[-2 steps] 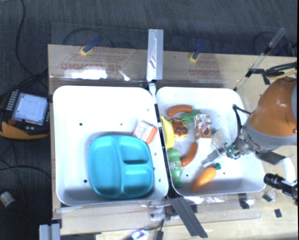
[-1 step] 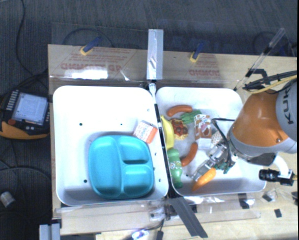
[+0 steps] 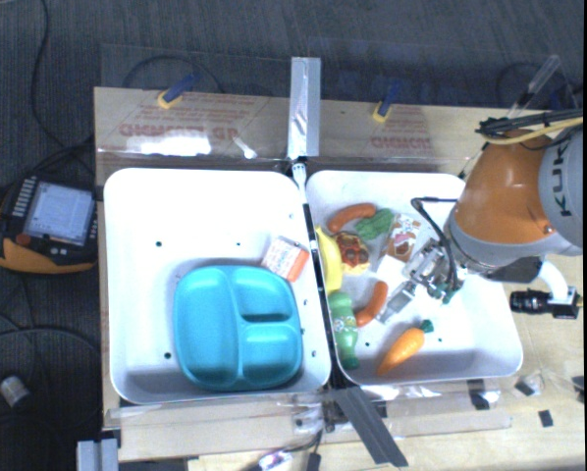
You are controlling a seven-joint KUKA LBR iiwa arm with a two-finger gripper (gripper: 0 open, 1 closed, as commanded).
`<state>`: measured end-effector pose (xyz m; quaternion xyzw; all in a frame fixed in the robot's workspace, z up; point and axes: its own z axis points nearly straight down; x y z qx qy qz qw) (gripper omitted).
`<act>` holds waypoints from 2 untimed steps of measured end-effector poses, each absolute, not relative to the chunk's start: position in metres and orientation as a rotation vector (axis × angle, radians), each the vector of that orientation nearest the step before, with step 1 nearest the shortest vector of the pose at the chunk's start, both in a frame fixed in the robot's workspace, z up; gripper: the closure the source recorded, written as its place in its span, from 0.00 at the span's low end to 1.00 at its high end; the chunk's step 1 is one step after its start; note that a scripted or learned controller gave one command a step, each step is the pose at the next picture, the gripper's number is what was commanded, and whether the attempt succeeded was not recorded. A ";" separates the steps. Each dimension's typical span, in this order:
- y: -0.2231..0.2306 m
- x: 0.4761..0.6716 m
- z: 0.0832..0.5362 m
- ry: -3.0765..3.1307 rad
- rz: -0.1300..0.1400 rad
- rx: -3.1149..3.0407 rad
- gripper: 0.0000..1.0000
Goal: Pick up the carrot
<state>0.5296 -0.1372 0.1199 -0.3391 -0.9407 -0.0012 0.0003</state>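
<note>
Carrot [image 3: 402, 347] lying untouched on the floor of the right bin [image 3: 490, 346], toward its near edge, green top pointing up-right, just right of a green bottle [image 3: 345, 326]. Tool [image 3: 423, 278] hanging just above and beyond it, apart from it, nothing seen between its fingers; width of opening impossible to tell. Not yet picked up: descent, closing and lift all remaining, by the look of it.

- Bench [image 3: 205, 126]: brown board top, carrying 2 white bins side by side.
- Left bin [image 3: 141, 214]: rests on the bench.
- Right bin [image 3: 490, 337]: rests on the bench, touching the left bin.
- Clamps: blue clamp [image 3: 176, 91] and yellow clamp [image 3: 385, 106] at the far edge.
</note>
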 end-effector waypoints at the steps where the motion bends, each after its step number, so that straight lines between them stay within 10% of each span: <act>1: -0.166 0.488 0.090 -2.930 -0.006 -1.161 0.00; 2: -0.116 0.487 0.091 -2.667 0.006 -1.696 0.00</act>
